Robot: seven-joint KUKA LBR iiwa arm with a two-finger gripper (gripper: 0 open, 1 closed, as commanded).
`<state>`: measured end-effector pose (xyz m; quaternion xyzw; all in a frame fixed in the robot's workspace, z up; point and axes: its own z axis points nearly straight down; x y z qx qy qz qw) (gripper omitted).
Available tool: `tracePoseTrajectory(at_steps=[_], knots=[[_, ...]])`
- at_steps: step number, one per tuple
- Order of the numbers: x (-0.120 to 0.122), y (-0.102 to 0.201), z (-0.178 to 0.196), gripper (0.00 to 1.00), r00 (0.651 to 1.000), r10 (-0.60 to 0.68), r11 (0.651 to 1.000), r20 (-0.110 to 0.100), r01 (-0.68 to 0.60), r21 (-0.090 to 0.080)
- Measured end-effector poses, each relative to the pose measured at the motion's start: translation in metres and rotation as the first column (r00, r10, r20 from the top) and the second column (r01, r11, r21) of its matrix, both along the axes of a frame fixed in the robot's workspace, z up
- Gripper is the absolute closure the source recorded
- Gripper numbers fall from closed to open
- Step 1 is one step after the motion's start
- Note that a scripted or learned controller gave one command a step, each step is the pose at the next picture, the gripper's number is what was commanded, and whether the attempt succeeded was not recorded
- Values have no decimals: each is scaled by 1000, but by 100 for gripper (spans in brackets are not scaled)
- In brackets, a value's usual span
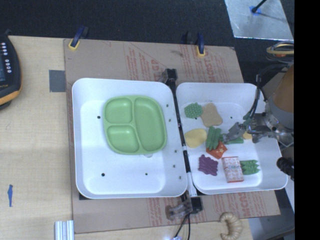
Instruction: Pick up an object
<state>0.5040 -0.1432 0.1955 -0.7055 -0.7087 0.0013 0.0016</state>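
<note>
Bench with two shallow white plastic bins side by side, grey arm reaching in from the right.

Left white bin (85, 134): pale green three-compartment plastic plate (135, 124), lying flat near the bin's upper middle. Right white bin (220, 90): bumpy green round toy (193, 110), tan flat bread-shaped piece (212, 115), yellow rounded lump (195, 137), long green ribbed vegetable (213, 137), small red block (218, 150) touching its lower end, purple grape cluster (208, 165), red-and-white printed carton (232, 169), short green pod (249, 167) just beside it. Two-finger metal gripper (235, 132) low over the bin's right half, near the ribbed vegetable; spread of the claw cannot be told, nothing seen in its grasp.
</note>
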Motion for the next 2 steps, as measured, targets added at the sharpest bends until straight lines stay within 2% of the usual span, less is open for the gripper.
tracePoseTrajectory(at_steps=[1,2], knots=[[41,42,-107,0,1000,6,1000,-1,-6,1],[40,38,-93,100,1000,3,1000,-2,-3,-1]])
